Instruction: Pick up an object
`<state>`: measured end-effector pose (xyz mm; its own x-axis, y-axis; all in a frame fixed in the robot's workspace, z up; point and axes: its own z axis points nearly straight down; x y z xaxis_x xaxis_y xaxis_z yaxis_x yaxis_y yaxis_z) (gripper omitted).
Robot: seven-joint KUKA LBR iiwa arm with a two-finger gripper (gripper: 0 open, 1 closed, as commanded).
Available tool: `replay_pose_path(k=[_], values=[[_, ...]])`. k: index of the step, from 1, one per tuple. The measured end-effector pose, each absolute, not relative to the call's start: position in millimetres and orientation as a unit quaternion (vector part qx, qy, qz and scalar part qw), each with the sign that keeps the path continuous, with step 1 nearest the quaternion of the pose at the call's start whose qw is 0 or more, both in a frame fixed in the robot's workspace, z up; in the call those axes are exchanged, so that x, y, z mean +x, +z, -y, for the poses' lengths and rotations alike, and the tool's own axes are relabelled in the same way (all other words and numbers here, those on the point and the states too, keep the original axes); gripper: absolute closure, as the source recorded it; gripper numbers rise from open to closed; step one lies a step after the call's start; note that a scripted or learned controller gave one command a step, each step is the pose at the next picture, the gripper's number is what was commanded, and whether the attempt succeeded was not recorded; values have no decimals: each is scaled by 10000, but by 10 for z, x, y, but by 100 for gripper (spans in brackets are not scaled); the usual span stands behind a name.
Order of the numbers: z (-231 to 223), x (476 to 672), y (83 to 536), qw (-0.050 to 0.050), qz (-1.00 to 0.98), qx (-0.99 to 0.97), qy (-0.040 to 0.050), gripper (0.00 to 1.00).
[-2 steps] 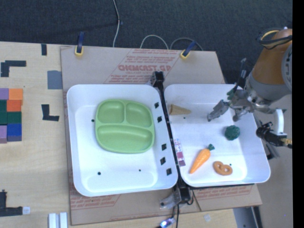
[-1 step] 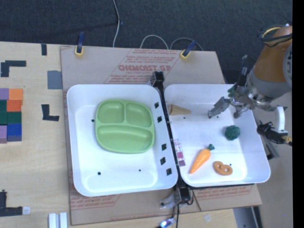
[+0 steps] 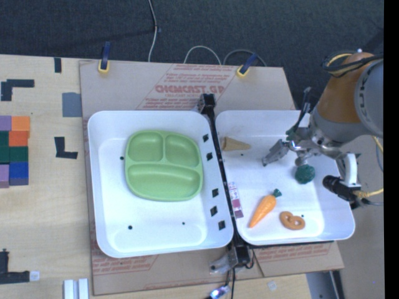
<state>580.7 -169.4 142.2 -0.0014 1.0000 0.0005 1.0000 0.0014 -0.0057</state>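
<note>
The right bin (image 3: pixel 324 229) holds an orange toy carrot (image 3: pixel 262 209), a brown pretzel (image 3: pixel 292 220), a dark green lump (image 3: pixel 305 174) and a tan wedge (image 3: pixel 235 144). My gripper (image 3: pixel 288 157) hangs over the bin's upper right part, just up and left of the green lump. It is open: one grey finger (image 3: pixel 272 154) slants out to the left and the other sits close above the green lump. Nothing is between the fingers.
The left bin (image 3: pixel 106 229) carries a light green divided plate (image 3: pixel 164 166). A black divider strip (image 3: pixel 215 167) runs between the bins. Coloured blocks (image 3: pixel 15 151) lie at the bench's far left. The arm's orange band (image 3: pixel 340 98) rises at the right.
</note>
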Motion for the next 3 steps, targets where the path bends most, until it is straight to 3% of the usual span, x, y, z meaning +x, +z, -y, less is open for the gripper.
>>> replay_pose_path(k=[1, 2, 3], values=[[1684, 5793, 882, 19, 7077, -7065, 19, 0], [1679, 5804, 1012, 11, 7080, -7062, 9, 100], [1771, 5850, 1515, -19, 7074, -7068, -6, 100]])
